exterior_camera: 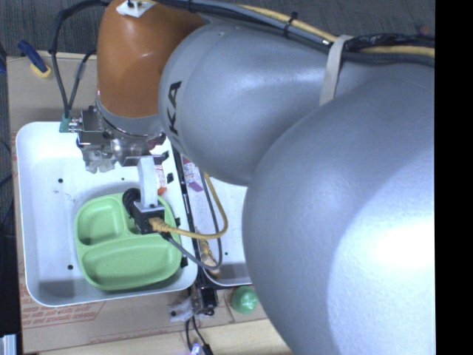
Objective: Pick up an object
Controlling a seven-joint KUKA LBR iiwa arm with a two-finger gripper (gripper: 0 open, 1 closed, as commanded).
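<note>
Nearest to us is the grey arm (332, 198), whose broad rounded links cover the right and centre of the view and hide most of the right bin (230, 275); we see no more of that bin than a strip of its near rim. The orange band (133, 58) sits at the upper left, and below it the gripper (97, 154) hangs over the far part of the left bin (41, 198), above bare white floor. We cannot tell whether the gripper is open or closed, and we see nothing held in it. The green divided tray (122, 261) lies flat in the near half of the left bin, close to its near wall, with a small compartment at its far left and a larger one along its near side. It lies just nearer us than the gripper and apart from it. A white packet with dark and pink print (189, 176) shows beside the tray, mostly hidden under the arm. A small green ball (244, 299) sits at the lower edge, just beside the arm; we cannot tell whether it is inside a bin.
</note>
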